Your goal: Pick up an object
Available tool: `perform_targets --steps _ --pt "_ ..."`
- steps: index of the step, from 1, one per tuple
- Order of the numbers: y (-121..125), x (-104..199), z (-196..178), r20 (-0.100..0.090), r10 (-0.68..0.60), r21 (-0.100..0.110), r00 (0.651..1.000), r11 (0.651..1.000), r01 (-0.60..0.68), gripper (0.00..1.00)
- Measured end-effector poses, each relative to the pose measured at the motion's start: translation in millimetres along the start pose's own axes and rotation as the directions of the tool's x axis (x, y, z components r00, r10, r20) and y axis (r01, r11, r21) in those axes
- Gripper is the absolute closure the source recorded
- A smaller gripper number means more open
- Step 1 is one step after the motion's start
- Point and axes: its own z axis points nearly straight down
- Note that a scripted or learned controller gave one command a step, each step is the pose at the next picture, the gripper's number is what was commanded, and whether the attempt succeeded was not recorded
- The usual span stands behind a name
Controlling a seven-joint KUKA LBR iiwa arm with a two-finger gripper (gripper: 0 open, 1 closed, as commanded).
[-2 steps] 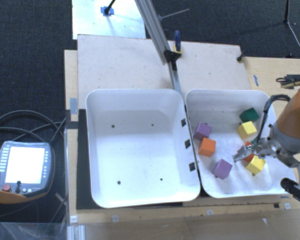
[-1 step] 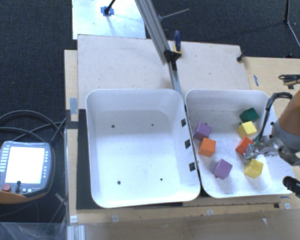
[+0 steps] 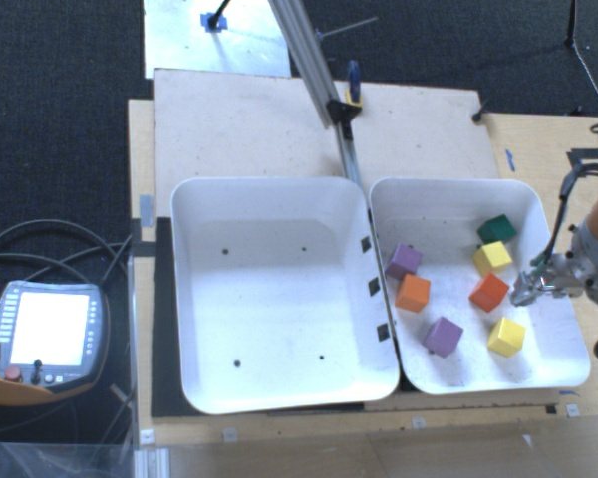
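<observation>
The tool (image 3: 526, 291) hovered just beside the red cube (image 3: 489, 292) in the right bin (image 3: 578, 361), approach underway; its opening could not be told; next, centre over one cube.

Seven small cubes lie loose in the right bin (image 3: 448, 192): a green cube (image 3: 496, 229), two yellow cubes (image 3: 492, 257) (image 3: 506, 337), two orange cubes (image 3: 413, 293) (image 3: 488, 293) and two purple cubes (image 3: 405, 260) (image 3: 444, 336).
</observation>
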Motion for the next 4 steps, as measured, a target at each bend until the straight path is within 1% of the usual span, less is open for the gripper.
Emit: perform_targets --steps 1,2,3,4 --pt "4.7 6.8 -61.4 0.000 -0.004 -0.002 1.000 1.000 0.004 1.00" --pt "6.4 6.4 -85.2 -0.001 -0.003 0.002 1.000 1.000 0.003 1.00" --pt "5.5 59.2 -93.9 -0.005 -0.009 0.004 1.000 1.000 0.009 1.00" --pt "9.8 106.6 -98.3 -0.005 -0.009 0.004 1.000 1.000 0.009 1.00"
